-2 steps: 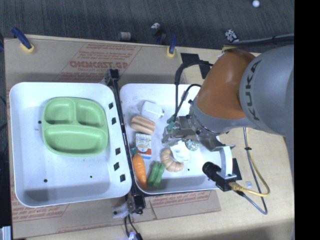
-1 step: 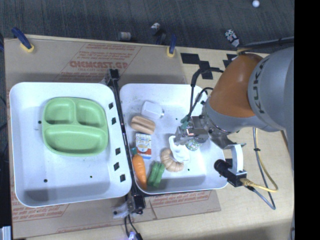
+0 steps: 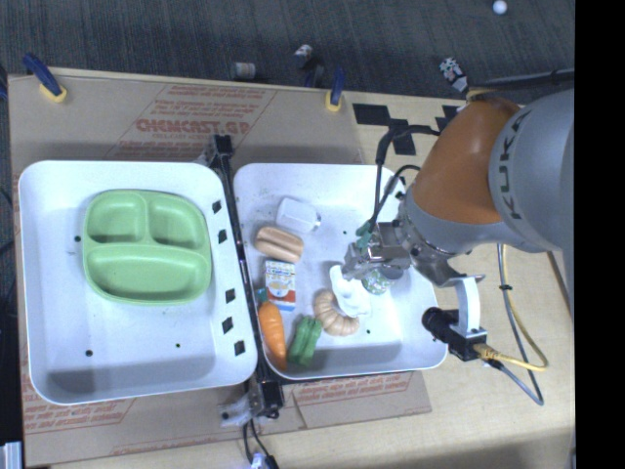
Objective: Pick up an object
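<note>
The white object (image 3: 350,291) at centre right is partly covered by the gripper (image 3: 374,267); the arm (image 3: 508,179) is cut off at right.

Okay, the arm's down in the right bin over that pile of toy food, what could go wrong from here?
1. The gripper sits right over a white object that touches the croissant; closing there may nudge or catch both.
2. The items are crowded: hot dog, small carton, carrot and green vegetable lie close together, so a sweep could scatter them.
3. The white object blends with the right bin, so a grasp may miss.
</note>
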You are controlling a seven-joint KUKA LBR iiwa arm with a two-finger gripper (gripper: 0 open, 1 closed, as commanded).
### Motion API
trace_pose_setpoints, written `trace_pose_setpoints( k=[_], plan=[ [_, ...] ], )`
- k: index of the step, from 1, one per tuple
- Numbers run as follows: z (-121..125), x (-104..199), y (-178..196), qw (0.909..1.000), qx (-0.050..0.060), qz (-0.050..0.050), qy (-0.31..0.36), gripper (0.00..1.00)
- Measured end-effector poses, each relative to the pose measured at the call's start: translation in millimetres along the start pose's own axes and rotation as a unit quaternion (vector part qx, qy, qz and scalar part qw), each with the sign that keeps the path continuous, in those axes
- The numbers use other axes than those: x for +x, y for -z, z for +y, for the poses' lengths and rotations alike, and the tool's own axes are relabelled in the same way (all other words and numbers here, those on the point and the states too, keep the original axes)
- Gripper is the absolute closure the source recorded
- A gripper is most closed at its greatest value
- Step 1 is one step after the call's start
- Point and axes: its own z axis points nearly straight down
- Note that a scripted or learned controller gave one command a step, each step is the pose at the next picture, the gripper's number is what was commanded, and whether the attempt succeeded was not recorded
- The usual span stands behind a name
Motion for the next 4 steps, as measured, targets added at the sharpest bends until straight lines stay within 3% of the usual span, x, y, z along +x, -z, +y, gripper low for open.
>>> trace_pose_setpoints(
  k=[2,3,4],
  plan=[
    [2.3,0.3,20.5,1.0,-0.002,0.0,0.004,1.0],
    [-18.6,-25.9,-16.8,1.0,0.0,0.0,-0.002,1.0],
    [-18.5,-25.7,-16.6,1.0,0.0,0.0,-0.002,0.0]
  ],
)
